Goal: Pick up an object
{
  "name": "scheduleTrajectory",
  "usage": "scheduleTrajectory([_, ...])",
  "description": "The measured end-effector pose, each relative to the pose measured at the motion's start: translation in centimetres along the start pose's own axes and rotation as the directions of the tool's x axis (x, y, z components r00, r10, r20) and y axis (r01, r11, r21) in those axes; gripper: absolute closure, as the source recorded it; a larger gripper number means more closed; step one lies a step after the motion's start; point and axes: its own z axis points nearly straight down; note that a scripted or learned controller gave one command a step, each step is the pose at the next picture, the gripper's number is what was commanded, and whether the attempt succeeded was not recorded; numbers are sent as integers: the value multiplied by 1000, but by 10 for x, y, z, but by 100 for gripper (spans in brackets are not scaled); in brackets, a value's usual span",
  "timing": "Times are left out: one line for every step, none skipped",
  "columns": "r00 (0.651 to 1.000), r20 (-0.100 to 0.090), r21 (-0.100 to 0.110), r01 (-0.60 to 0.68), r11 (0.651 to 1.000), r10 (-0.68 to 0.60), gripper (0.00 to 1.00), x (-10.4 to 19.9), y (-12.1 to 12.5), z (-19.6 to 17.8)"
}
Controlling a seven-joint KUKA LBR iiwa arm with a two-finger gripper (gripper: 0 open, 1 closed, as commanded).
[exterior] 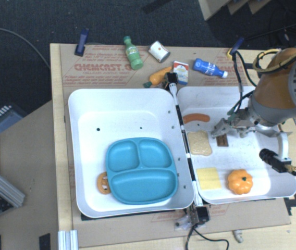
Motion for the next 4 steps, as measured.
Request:
scheduleTrajectory([1000, 1, -3, 0, 1000, 0, 100, 0, 1, -10])
scheduleTrajectory([1000, 1, -2, 0, 1000, 0, 0, 0, 1, -10])
scheduleTrajectory([1000, 1, -5, -1, 1000, 1, 100, 0, 1, -20])
scheduleTrajectory([1000, 1, -4, -1, 1000, 1, 0, 0, 1, -20])
